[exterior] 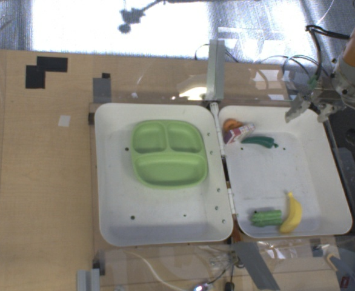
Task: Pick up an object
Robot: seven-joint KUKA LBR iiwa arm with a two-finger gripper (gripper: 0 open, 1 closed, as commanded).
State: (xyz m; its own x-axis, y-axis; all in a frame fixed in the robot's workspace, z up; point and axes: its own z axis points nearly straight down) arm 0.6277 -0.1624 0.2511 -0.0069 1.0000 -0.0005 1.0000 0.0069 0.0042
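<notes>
Hovering gripper (pixel 303 105) over right bin's (pixel 329 162) top rt corner.

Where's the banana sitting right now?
The banana lies in the right bin, near its front right corner, right beside a green cucumber-like piece on its left. The gripper is over the bin's far edge.

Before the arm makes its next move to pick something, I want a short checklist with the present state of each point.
1. Pincer holds nothing between its fingers: ok, it hangs at the far right corner of the right bin.
2. Pincer open enough to grasp: cannot tell.
3. Banana reachable: ok, but it touches the green cylinder.
4. Dark green vegetable lies apart from others: ok.
5. Orange and red items free to grasp: not ok, crowded against the divider.
6. Green plate lies flat in the left bin: ok.
</notes>
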